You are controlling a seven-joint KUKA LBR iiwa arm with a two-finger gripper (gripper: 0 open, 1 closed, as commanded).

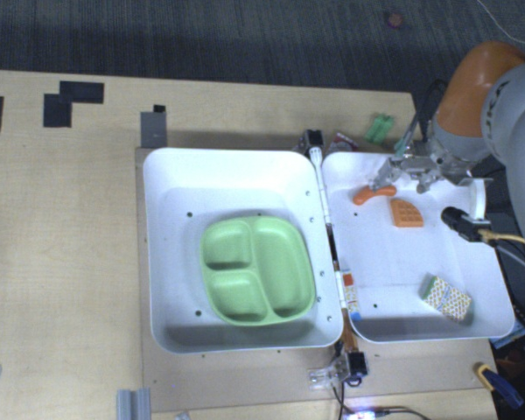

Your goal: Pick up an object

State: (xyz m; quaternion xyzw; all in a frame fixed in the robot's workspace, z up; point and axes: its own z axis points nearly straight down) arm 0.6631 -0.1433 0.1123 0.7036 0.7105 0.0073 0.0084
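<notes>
In the right bin [394,269], an orange carrot-shaped piece [372,195] lies near the far left corner. An orange waffle-like square [407,213] sits just right of it. A patterned small box [446,297] rests near the bin's front right. My gripper [404,180] hangs over the far end of this bin, just behind the two orange things. Its fingers [384,178] are spread open with nothing between them; the left fingertip is close to the carrot piece.
The left bin [171,234] holds a green divided plate [256,268]. A green object [381,128] lies on the bench behind the right bin. The arm comes in from the right over the right bin's far corner.
</notes>
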